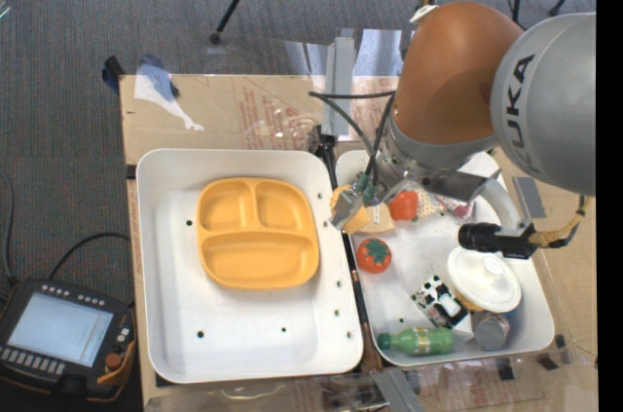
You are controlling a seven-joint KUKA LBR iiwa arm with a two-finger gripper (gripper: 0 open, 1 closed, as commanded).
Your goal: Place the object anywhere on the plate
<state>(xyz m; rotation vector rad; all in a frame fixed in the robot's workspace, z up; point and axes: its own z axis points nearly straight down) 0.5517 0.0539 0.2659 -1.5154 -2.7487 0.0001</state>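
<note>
We see the arm (487, 98) bent low over the right bin (531, 342), fingers (352, 204) by a yellow toy (375, 220). We cannot tell their grip. A tomato (373, 254) sits near; the plate (258, 233) lies left.

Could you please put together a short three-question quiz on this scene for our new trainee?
1. True or false: the yellow divided plate lies in the right bin.
2. Which item lies nearest the camera in the right bin?
A. green bottle
B. toy tomato
C. white lid
3. Fill in: the gripper hovers over the right bin's ____ edge.

Key: 1 false, it lies in the left bin. 2 A. 3 left.
</note>
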